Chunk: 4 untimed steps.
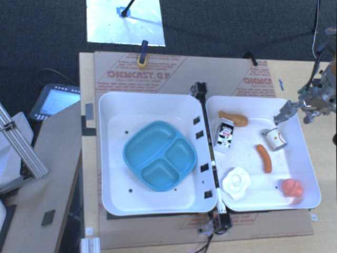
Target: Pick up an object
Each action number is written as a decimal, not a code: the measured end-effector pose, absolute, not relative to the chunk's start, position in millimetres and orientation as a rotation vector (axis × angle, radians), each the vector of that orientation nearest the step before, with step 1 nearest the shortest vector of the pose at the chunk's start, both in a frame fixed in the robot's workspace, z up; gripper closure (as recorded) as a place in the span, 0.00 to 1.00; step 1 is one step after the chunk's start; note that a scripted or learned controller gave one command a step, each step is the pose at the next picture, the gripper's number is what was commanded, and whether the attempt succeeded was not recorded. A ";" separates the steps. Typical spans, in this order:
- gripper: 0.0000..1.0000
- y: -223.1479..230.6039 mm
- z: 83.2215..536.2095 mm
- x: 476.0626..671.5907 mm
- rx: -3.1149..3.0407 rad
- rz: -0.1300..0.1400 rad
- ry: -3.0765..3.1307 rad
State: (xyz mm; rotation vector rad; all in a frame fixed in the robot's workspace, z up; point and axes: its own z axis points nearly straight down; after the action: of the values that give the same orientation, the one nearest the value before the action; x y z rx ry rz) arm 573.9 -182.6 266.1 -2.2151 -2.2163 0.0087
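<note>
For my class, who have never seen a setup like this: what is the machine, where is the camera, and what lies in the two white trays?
One camera looks down at a slant on a bench with two white bins. The robot arm reaches in from the right; its hand hangs over the right bin's far corner, holding nothing that I can see. The left bin holds a blue divided plate. The right bin holds toy food: a fried egg, an orange sausage, a pink lump, a drumstick, a small carton and a small can.
</note>
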 end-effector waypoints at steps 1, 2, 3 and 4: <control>0.00 -181.9 271.8 575.7 -2.218 0.001 -2.226; 0.00 -192.1 218.3 574.3 -2.218 0.003 -2.221; 0.00 -196.4 174.1 577.4 -2.218 0.002 -2.222; 0.00 -195.2 131.1 575.4 -2.217 0.002 -2.222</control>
State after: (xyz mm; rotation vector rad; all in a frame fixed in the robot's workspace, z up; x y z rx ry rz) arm 575.4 -195.2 131.1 -2.2172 -2.2217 0.0023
